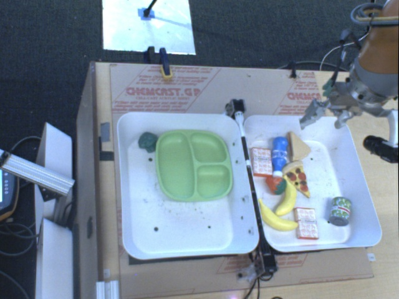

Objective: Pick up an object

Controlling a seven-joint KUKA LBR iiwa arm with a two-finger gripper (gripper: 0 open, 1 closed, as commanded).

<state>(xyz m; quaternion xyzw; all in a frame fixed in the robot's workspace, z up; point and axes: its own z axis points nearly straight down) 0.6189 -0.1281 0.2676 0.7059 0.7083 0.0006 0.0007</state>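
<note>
While the arm [378, 48] reaches in over the far right corner of the bench [187, 89], we see its tool [325, 113] hanging above the far rim of the right bin [365, 195] with its two fingers spread apart and nothing between them. In that bin, a blue bottle [280, 151] lies near the far left part, with a slice of bread [299, 147] just beside it on the right and a red-and-white packet [261, 162] on its left. A pizza slice [298, 179] sits near the middle, touching a banana [282, 207] that curves toward the near edge; a small red thing [275, 183] lies at the banana's upper end. A second packet [306, 222] rests by the near edge, and a small can [340, 211] stands toward the near right corner. In the left bin [134, 223] we find a green divided plate [193, 166] in the middle, with a dark green lump [148, 141] at its far left corner.
</note>
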